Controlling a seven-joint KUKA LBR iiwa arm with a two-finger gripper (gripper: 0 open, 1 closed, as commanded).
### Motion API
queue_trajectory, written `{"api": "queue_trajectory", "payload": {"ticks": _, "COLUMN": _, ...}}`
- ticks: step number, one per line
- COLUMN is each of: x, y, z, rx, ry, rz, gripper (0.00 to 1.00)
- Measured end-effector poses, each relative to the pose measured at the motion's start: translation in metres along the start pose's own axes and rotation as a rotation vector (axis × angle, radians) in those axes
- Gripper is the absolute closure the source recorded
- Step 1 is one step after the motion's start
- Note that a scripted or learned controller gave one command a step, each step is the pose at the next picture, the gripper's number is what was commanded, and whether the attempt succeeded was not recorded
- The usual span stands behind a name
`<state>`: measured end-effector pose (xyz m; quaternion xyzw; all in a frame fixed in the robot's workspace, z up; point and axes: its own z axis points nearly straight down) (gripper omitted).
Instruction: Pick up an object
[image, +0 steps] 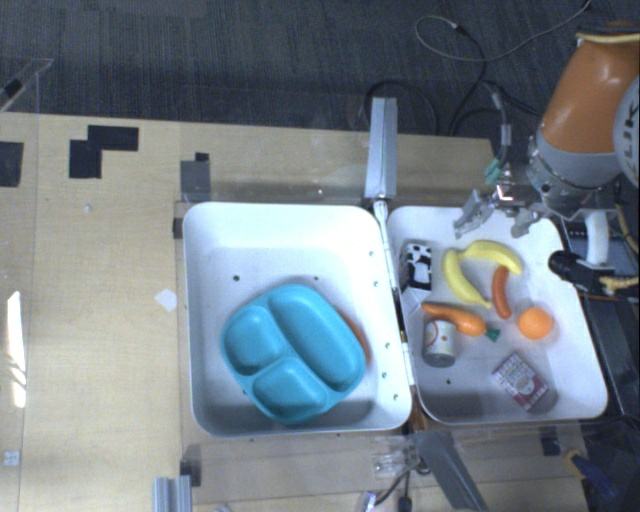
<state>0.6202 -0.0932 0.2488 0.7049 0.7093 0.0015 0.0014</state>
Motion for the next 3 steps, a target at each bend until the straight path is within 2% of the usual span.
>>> {"api": "queue_trajectory", "payload": {"ticks": 1, "x": 0.001, "y": 0.002, "z": -0.012, "rx": -0.006, "ry": 0.0, "rz": -0.005, "gripper": 1.0}}
{"api": "queue_trajectory", "payload": {"ticks": 2, "x": 0.026, "y": -0.072, "z": -0.097, "rx": -0.002, "ry": 0.0, "rz": 0.242, "gripper": 1.0}}
{"api": "queue_trajectory", "payload": {"ticks": 3, "x": 0.028, "y": -0.071, "z": -0.108, "rx": -0.007, "ry": 0.0, "rz": 0.234, "gripper": 1.0}}
